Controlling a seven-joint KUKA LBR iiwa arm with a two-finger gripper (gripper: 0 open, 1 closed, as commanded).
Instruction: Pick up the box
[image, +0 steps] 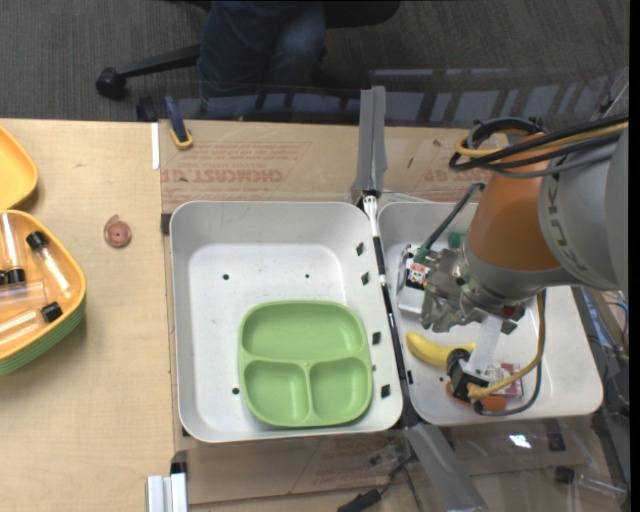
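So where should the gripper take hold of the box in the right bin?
Most of the box is hidden under the arm; a white corner with printing shows against the right bin's left wall. Probably best gripped across its free edges from straight above, since the wall blocks that side and the banana lies close below.

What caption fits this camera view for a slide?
Grey KUKA arm reaching down into the right shallow white bin above a yellow banana; green three-compartment plastic plate in the left shallow white bin.
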